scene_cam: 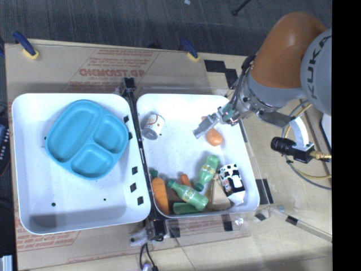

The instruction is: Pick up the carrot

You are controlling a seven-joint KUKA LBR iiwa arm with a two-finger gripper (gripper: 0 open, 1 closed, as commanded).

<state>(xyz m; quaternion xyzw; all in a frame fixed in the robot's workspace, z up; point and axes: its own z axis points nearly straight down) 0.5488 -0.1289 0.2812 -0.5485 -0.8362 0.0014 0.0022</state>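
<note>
The carrot [160,194] is orange with a green top and lies along the left wall of the right bin [180,103], near its front corner. It sits against a pile of other items. My gripper [210,125] hangs over the right part of that bin, well behind and to the right of the carrot. A small round orange object [214,138] lies on the bin floor just below the gripper. Nothing is visibly held.
Beside the carrot lie two green bottles [206,171] [189,195], a black-and-white carton [231,181] and a brown box [219,200]. A round silver-white object [151,125] rests near the bin's back left. The left bin [34,208] holds a blue divided plate [87,138].
</note>
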